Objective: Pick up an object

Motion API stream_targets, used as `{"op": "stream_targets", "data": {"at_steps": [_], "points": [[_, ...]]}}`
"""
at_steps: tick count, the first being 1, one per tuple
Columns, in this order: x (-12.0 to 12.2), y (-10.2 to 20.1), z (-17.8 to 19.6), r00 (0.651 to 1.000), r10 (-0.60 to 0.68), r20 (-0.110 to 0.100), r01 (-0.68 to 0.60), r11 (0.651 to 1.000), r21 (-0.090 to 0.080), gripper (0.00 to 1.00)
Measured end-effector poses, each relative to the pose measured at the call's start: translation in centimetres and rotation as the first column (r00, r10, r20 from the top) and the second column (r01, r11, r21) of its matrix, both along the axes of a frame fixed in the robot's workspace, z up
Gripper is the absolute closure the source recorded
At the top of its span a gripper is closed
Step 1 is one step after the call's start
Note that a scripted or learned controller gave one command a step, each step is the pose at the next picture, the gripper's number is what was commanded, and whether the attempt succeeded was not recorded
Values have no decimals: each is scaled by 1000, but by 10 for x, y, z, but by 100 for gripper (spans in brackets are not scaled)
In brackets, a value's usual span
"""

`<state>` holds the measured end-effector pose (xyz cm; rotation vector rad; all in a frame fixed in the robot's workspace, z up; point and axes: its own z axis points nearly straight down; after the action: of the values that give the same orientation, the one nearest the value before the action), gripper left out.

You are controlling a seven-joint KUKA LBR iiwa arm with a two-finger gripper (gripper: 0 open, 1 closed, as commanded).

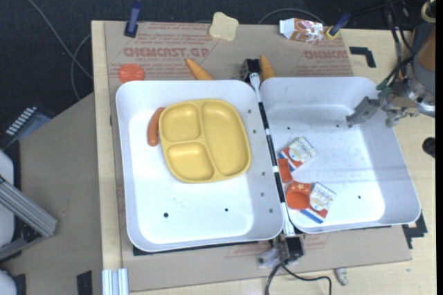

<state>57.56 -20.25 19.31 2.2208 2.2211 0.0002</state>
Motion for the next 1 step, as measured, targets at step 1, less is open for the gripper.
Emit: {"op": "stream_targets", "data": {"at_steps": [1], "points": [[41,86,-64,1000,2,-4,-2,1000,3,0]]}}
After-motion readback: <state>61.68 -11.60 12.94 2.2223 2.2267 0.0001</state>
